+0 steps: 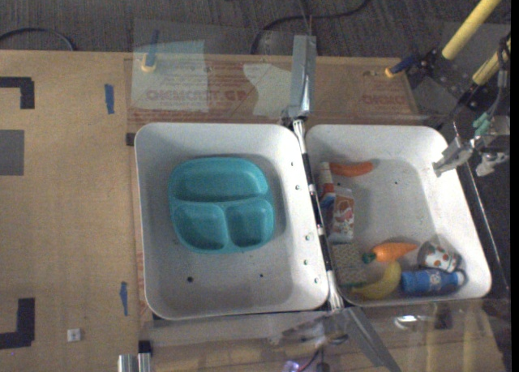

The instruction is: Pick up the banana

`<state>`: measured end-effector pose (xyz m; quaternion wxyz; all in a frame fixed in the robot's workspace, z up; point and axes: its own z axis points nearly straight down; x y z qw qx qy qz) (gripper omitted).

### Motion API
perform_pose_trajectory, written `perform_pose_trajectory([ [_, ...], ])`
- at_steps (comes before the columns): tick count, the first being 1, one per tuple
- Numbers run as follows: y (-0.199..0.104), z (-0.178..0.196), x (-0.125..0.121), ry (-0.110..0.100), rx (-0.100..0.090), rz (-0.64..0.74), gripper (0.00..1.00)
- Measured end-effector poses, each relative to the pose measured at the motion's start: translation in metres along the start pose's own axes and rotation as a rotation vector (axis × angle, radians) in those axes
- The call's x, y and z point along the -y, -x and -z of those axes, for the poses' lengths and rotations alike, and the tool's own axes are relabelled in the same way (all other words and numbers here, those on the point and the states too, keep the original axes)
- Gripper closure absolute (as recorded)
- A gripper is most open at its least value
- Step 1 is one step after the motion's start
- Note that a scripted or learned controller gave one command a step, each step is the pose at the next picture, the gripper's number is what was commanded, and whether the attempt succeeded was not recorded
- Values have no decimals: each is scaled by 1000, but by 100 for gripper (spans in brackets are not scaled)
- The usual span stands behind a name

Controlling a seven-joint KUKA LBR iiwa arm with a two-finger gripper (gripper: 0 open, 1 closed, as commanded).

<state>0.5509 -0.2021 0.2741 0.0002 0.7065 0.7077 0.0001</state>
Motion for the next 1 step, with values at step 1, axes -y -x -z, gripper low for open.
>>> perform_pose_trajectory([
  [1, -9, -186, 69, 9, 3, 72, 0],
])
